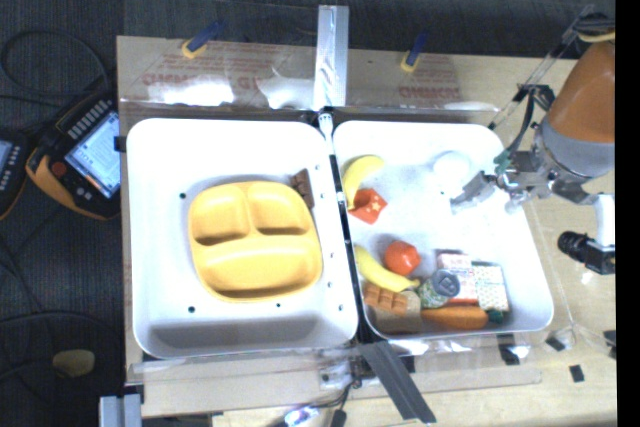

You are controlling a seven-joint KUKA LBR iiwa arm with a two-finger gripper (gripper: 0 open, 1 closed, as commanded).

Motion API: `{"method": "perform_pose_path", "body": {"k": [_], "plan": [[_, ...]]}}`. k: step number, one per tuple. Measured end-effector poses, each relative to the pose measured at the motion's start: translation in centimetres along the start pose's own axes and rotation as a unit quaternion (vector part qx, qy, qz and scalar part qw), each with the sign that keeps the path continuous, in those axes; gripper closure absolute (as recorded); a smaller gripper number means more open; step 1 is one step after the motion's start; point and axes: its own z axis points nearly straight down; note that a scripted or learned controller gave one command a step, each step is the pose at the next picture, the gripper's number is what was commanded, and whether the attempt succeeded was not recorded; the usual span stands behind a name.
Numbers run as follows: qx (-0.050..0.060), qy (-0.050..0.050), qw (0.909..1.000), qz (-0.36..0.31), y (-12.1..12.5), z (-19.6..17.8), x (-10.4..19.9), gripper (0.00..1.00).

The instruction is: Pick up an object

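Note:
The right bin holds several objects. A yellow banana and a red piece lie by its left wall. A white round item sits near the back. At the front are a red tomato, a second banana, a printed box, a round tin, a carrot and a brown piece. My gripper reaches in over the bin's right side, just right of and below the white round item. Nothing shows in it.
The left bin holds a yellow divided tray, with a small brown piece by its far right corner. A metal divider stands behind the bins. A handheld pendant lies off the bench at left.

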Motion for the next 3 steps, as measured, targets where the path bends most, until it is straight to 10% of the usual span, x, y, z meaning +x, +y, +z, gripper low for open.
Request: {"method": "perform_pose_path", "body": {"k": [1,2,3], "plan": [[-0.002,-0.001,0.9998,-0.019,-2.9,9.1,5.1,0.0],[0.0,-0.001,0.9971,-0.076,2.8,0.1,9.7,0.0],[0.0,-0.001,0.9867,-0.162,3.4,7.1,10.1,0.0]]}}
